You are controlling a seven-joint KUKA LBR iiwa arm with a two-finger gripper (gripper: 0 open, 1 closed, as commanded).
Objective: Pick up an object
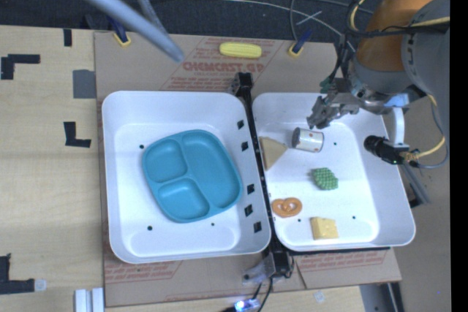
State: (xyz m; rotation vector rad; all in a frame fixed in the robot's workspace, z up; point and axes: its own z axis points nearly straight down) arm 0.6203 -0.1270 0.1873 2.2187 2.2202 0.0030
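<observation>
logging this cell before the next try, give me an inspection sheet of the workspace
surface: wooden bench under a cardboard sheet bearing two white bins, left bin and right bin
job's things: in the right bin a metal can on its side, green piece, pretzel, yellow block, tan wedge
clutter: blue divided plate in the left bin; yellow banana-like piece on the cardboard
end effector: low over the right bin, just above the can
cables: black cables behind the bins
surroundings: black tape marks on the bench

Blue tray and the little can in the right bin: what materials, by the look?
Blue tray: probably moulded plastic, smooth, slightly glossy; uniform colour, rounded compartment ridges. Can: likely metal, or metallised plastic; silvery side with bright highlights, lying on its side below the gripper.
</observation>
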